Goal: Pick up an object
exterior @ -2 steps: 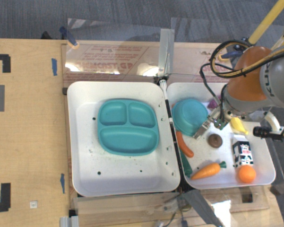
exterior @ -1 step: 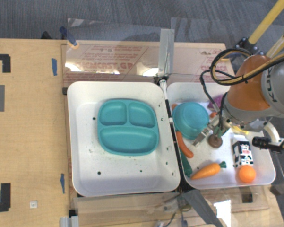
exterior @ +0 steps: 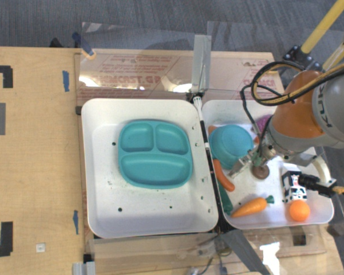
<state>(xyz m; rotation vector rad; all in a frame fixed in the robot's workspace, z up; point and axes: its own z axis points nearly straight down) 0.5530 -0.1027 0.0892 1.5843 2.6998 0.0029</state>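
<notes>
Wooden bench [exterior: 28, 153], two white bins [exterior: 97, 211], grey carpet [exterior: 160, 4]

A round teal plastic bowl [exterior: 232, 142] and orange toy carrots [exterior: 250, 206] are crowding the gripper [exterior: 249, 164]; bare white bin floor [exterior: 275, 188] is lying open just beyond it.

We are reaching in from the right with our grey arm [exterior: 332, 105], its orange band [exterior: 295, 110] sitting just above the wrist. We are bending the wrist down and leftward, so our gripper [exterior: 247, 164] is hanging low and pointing toward the left. We are trailing black cables [exterior: 263, 85] in a loop over the wrist.
</notes>
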